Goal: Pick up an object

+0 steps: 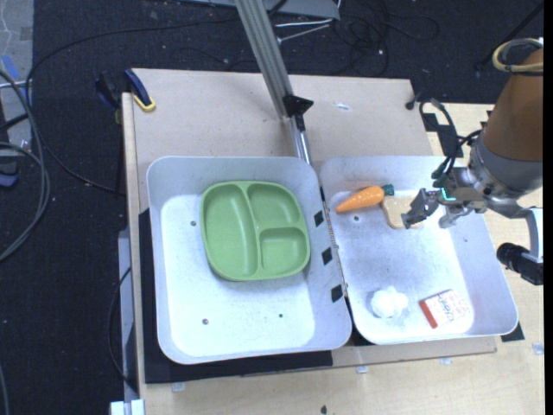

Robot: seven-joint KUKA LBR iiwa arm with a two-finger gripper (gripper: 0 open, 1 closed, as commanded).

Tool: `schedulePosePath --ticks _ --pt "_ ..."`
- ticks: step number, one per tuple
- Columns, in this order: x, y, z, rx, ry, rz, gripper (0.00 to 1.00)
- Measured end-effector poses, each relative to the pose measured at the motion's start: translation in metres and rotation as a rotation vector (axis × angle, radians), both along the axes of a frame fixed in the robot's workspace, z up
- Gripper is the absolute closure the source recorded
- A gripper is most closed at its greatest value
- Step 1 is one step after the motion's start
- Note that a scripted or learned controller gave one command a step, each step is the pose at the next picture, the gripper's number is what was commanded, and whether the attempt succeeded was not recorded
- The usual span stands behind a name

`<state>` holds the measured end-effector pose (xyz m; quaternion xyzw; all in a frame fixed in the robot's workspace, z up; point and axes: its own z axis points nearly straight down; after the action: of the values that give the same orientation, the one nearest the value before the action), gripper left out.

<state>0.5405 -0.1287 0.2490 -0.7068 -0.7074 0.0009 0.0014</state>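
Note:
The right bin holds an orange carrot with a green stem near its far left corner. A pale beige piece lies just right of the carrot. Near the front lie a white lumpy object and a small red and white box. My gripper hangs over the far part of this bin, open, its fingers spread. The left finger is right beside the beige piece, and nothing shows between the fingers.
A green divided plate lies in the left bin. A slanted metal pole runs from the top of the view down to where the bins meet. Black clips sit along the wall between the bins.

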Motion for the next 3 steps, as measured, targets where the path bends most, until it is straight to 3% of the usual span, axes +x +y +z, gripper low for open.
schedulePosePath --ticks 1,3 --pt "0.001 0.000 0.001 0.000 -0.002 0.000 0.00" --pt "-0.009 -0.006 -0.104 0.000 0.002 -0.002 0.00"
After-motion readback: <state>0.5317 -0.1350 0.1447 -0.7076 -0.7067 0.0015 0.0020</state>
